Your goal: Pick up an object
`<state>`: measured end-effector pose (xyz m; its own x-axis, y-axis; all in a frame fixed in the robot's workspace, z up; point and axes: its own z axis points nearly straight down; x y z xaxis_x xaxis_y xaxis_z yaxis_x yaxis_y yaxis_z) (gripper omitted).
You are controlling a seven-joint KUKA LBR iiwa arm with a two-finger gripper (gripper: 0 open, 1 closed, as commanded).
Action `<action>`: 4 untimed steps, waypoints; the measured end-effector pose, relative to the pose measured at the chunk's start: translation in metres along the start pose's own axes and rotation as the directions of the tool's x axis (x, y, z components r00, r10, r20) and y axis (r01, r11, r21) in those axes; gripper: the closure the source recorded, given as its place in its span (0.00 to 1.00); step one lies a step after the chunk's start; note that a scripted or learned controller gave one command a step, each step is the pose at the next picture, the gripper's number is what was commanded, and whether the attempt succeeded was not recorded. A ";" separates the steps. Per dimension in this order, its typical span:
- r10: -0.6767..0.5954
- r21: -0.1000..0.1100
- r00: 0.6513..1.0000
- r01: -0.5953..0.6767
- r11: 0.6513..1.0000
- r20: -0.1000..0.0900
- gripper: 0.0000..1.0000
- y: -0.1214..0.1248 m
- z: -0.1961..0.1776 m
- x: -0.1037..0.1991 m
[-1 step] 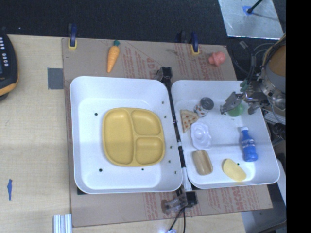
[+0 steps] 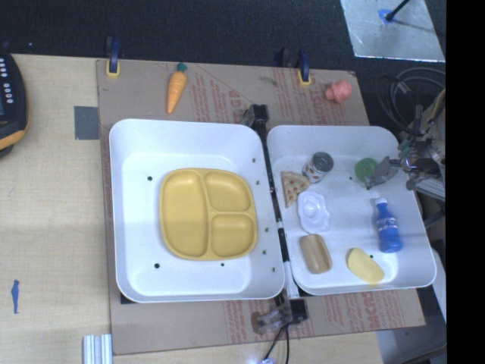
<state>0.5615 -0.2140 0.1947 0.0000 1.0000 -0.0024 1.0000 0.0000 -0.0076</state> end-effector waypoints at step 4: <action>-0.012 0.034 1.000 0.013 0.999 -0.016 0.00 0.090 0.101 0.042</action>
<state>0.6511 -0.1719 0.0926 -0.0119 0.9998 0.0135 0.9991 0.0124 -0.0411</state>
